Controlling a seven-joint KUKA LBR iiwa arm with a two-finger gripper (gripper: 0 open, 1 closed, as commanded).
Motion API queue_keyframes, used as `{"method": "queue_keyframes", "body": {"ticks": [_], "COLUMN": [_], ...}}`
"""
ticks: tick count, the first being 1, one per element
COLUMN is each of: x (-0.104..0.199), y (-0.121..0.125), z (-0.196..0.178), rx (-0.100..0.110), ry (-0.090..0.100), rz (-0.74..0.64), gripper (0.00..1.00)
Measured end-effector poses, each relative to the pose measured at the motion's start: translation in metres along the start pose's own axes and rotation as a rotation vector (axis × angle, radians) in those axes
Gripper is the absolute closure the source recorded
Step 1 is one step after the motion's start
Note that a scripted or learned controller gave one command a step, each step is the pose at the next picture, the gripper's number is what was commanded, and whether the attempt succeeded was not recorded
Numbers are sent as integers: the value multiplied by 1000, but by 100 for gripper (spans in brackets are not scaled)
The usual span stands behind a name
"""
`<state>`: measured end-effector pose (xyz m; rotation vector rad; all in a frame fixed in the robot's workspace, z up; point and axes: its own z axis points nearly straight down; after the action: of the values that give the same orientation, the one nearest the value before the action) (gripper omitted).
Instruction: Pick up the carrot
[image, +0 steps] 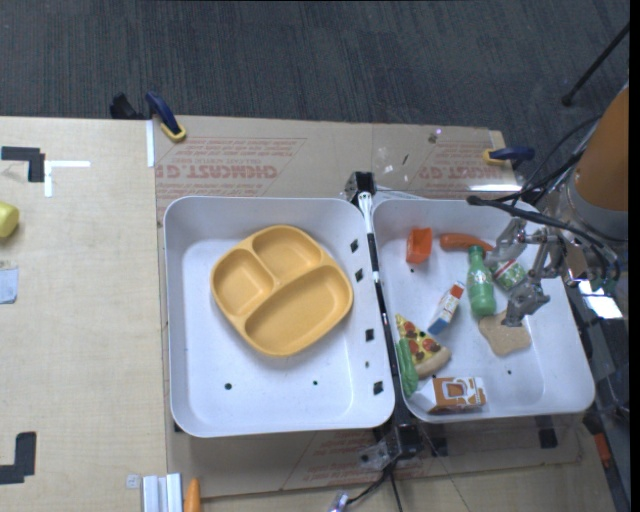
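- Gripper: positioned over the right side of the right bin. Its metal fingers point downward; whether they are spread or pressed together cannot be told. Nothing is visible between them.
- Directly under the fingertips lies a tan slice of bread on the bin floor; contact cannot be confirmed.
- A green bottle lies just to the left of the gripper.
- Carrot: lies flat near the far wall of the right bin, up and to the left of the gripper, clear of the fingers. An orange block sits just beside its left end.
- Further left in the same bin: a small white tube, a pizza slice and a small printed box near the front wall.
- Left bin: holds a yellow divided plate, well apart from the gripper.
- The arm enters from the right.
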<state>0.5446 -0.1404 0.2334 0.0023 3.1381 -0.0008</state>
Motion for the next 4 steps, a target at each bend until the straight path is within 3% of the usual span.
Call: {"method": "queue_keyframes", "body": {"ticks": [1,2,3,4], "x": [44,64,49,49], "y": [87,179,100,115], "z": [41,41,16,41], "rx": [0,-1,0,-1], "ry": [2,2,-4,1], "rz": [219,287,-24,35], "gripper": [0,0,0,0]}}
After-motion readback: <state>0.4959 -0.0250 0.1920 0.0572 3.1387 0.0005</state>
